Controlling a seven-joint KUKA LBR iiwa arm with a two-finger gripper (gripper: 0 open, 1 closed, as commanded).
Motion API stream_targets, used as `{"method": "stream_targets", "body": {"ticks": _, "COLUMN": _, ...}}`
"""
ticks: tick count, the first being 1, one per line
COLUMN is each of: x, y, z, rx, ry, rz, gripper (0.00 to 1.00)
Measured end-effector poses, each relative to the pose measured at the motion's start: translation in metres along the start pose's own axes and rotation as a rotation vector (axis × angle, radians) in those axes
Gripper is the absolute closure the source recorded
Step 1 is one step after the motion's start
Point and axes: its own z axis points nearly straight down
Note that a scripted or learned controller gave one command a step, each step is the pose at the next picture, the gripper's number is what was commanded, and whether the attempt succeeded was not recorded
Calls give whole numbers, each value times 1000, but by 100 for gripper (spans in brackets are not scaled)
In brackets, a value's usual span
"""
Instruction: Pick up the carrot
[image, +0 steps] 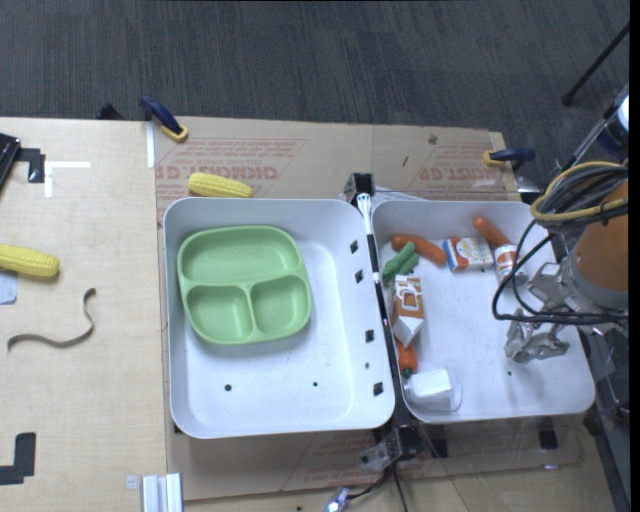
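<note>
Claw (535, 345) partly blurred, its grip on nothing discernible.

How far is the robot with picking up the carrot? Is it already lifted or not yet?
Not yet lifted. Done: nothing of the pick shows as finished; the carrot lies in the right bin, near its upper left, beside a green vegetable. In hand: the pincer hangs low at that bin's right side, apart from the carrot. Left: move across to the carrot, close on it and lift.

Red printed lettering runs across the brown cardboard sheet (300, 160) behind the bins, upside down and too faint to read.
</note>
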Motion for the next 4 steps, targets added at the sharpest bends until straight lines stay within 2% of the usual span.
{"method": "stream_targets", "body": {"ticks": 1, "x": 8, "y": 9, "z": 0, "rx": -3, "ry": 0, "rz": -329, "gripper": 100}}
{"method": "stream_targets", "body": {"ticks": 2, "x": 7, "y": 9, "z": 0, "rx": -3, "ry": -2, "rz": -330, "gripper": 0}}
{"method": "stream_targets", "body": {"ticks": 3, "x": -51, "y": 103, "z": 1, "rx": -4, "ry": 1, "rz": -190, "gripper": 0}}
{"method": "stream_targets", "body": {"ticks": 4, "x": -39, "y": -1, "z": 0, "rx": 2, "ry": 0, "rz": 32, "gripper": 0}}
